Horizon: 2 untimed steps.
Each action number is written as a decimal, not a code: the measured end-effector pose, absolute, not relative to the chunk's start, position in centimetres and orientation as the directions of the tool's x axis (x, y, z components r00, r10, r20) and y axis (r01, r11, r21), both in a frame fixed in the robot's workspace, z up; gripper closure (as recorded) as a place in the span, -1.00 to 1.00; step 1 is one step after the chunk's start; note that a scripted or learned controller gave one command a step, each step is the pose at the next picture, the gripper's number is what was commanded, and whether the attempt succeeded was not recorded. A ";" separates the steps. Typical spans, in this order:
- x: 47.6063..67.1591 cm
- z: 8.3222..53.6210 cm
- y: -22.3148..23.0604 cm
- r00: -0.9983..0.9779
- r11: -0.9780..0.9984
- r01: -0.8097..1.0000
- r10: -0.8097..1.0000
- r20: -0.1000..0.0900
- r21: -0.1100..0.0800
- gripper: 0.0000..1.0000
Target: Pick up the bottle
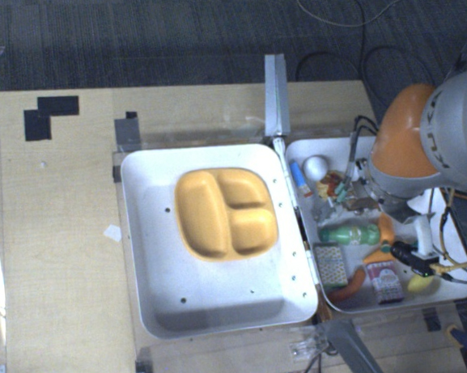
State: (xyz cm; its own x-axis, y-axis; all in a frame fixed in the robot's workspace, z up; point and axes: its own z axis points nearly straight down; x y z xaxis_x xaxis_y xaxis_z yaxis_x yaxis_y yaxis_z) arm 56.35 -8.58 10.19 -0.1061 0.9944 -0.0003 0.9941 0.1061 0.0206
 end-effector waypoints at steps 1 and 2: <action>61.2 8.9 -8.4 -0.277 0.277 0.961 0.961 -0.003 0.010 -1.00; 61.7 9.3 -11.4 -0.430 0.430 0.903 0.903 -0.005 0.007 -1.00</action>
